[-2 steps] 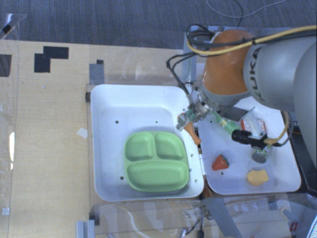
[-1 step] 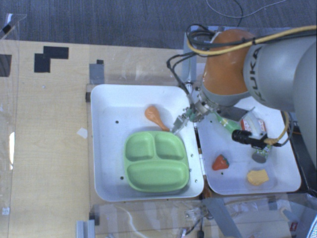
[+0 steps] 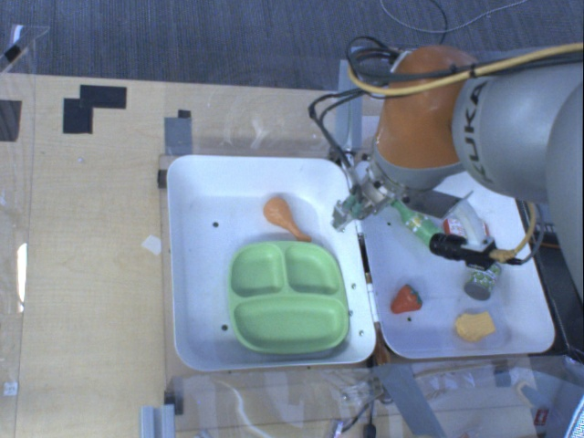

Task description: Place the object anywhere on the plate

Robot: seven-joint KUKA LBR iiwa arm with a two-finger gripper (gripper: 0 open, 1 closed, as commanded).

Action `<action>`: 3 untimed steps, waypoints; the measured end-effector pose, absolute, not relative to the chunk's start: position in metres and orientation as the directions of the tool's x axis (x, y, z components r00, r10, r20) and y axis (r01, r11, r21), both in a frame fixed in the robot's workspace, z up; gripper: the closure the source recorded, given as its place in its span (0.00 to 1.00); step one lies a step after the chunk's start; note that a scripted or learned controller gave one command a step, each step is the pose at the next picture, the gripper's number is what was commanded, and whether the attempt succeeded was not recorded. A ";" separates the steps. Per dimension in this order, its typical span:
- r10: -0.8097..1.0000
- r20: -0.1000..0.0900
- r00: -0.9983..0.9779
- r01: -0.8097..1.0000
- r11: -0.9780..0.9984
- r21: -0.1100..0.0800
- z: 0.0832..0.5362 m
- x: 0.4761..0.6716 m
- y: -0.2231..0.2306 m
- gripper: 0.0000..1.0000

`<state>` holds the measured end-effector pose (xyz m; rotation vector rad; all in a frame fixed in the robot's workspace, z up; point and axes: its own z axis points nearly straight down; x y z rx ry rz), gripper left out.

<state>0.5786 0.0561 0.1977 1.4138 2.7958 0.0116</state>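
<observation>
Light wood bench under me, black tape patches at its far corner, well left of my gripper. Two shallow white bins sit directly on it, touching: left bin below-left of my gripper, right bin below-right.

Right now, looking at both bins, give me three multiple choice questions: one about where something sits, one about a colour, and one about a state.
1. Where does the orange drumstick lie?
A. In the left bin, just above the plate
B. On the plate
C. In the right bin

2. What colour is the plate?
A. Blue
B. Green
C. Red

3. What lies on the plate now?
A. The strawberry
B. The drumstick
C. Nothing

Answers:
1 A, it rests on the bin floor beside the plate's top edge.
2 B, the divided plate is light green.
3 C, all three compartments are bare; the strawberry lies in the right bin.
</observation>
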 end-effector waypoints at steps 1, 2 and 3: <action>0.919 0.000 -0.394 0.919 0.394 0.002 0.185 0.530 0.051 1.00; 0.821 0.000 -0.571 0.821 0.571 0.002 0.185 0.489 0.077 1.00; 0.980 0.000 -0.199 0.980 0.199 0.004 0.185 0.539 0.026 1.00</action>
